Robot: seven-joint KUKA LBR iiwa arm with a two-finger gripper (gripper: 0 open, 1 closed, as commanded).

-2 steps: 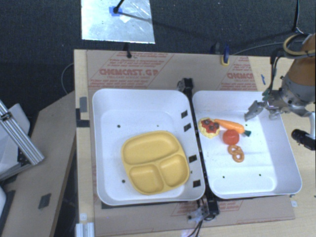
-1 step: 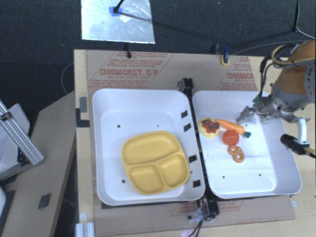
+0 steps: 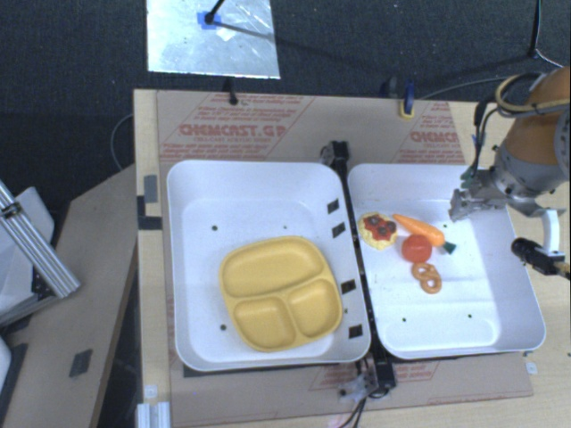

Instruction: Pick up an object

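Fingers: cannot tell whether they are parted or closed; the gripper (image 3: 467, 201) is hanging over the far right of the right bin, and nothing is showing between its tips.

Left bin (image 3: 201, 203): sitting on the left of the bench, carrying a yellow divided tray (image 3: 280, 290) in its near half, with three compartments facing up.

Right bin (image 3: 500, 328): sitting just beside the left one, holding four small toy foods clustered towards its far left.

Pizza piece (image 3: 378, 230): lying leftmost in the cluster, flat, close to the bin's left wall.

Carrot (image 3: 419, 228): lying just right of the pizza piece, slanting, its green end pointing right and nearer.

Tomato (image 3: 417, 248): sitting just near of the carrot, seemingly touching it.

Pretzel (image 3: 428, 277): lying nearest of the four, slightly apart from the tomato.

Handling: these are looking like light, stiff plastic, probably smooth and prone to slipping; the carrot is seeming the best choice, taken across its narrow middle, since the round tomato is likely to roll away and the flat pieces are offering little to pinch.

Arm: reaching in from the right, orange band above the wrist, gripper pointing down and left, hovering just right of the carrot's green end.
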